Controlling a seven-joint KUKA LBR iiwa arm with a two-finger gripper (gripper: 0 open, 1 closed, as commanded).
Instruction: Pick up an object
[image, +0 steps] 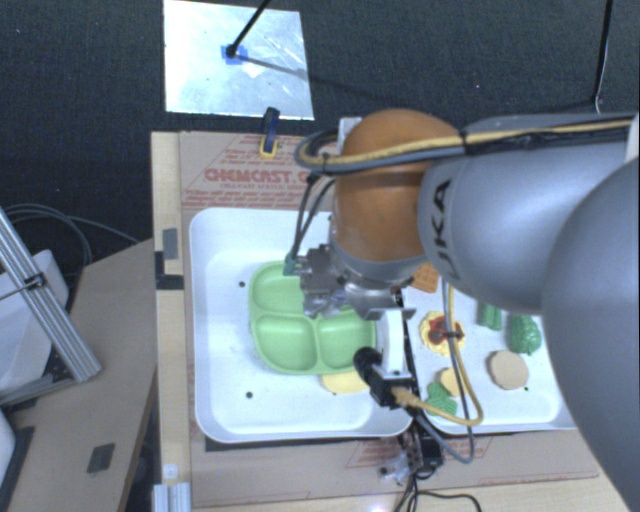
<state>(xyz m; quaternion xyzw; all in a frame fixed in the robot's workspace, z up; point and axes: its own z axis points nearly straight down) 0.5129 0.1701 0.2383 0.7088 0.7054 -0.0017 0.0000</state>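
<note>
While my wrist hides my fingers, I cannot tell their state; green divided tray (290, 335) looks light, stiff, slick plastic, so take its rim

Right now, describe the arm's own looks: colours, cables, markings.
The bulky grey metallic arm has dark lettering on its casing and a rounded orange band above the wrist. Yellow and black cables run along it; more wires hang below the grey wrist mount.

We note a divided plate (290, 330) in the left bin (215, 300), frame centre. Several small toy items (508, 370) lie in the right bin (545, 410), lower right.
</note>
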